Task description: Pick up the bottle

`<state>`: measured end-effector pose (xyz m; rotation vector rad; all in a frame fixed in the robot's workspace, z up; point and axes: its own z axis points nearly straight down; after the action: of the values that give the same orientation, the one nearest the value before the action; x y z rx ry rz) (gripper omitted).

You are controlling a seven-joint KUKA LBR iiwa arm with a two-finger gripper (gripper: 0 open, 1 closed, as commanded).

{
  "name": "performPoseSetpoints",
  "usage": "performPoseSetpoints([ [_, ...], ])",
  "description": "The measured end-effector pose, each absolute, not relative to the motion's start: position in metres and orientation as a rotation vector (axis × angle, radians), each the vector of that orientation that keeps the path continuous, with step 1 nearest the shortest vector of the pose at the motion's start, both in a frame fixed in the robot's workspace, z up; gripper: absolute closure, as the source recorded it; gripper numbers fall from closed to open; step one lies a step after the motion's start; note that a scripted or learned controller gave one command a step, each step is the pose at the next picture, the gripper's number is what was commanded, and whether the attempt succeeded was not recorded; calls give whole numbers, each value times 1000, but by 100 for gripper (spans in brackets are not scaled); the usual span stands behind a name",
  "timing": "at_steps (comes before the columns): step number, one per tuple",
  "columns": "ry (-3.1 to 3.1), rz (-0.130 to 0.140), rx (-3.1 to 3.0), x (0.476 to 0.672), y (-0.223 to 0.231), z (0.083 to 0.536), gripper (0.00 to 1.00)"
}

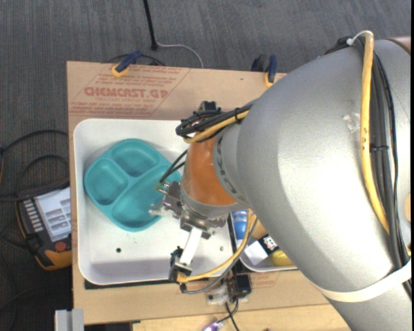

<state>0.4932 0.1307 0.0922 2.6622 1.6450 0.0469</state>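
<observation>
The big grey arm covers most of the right bin (252,266). In the gap under it I see a slim blue object (239,223), which may be the bottle; most of it is hidden. A white-and-black item (260,247) and a yellow item (281,258) lie beside it at the bin's front. My gripper (164,200) sits below the orange wrist band, over the left bin (124,264), at the right edge of a teal divided plate (124,181). Nothing shows held in it.
The teal plate lies in the left bin's middle, toward the back. A bare white floor shows in front of it. Both bins rest on a brown board (124,92). Cables and a handheld pendant (45,216) lie on the floor at the left.
</observation>
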Motion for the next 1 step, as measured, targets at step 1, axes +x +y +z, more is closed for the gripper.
performPoseSetpoints([
  [1,1649,59,2660,496,134,102,100],
])
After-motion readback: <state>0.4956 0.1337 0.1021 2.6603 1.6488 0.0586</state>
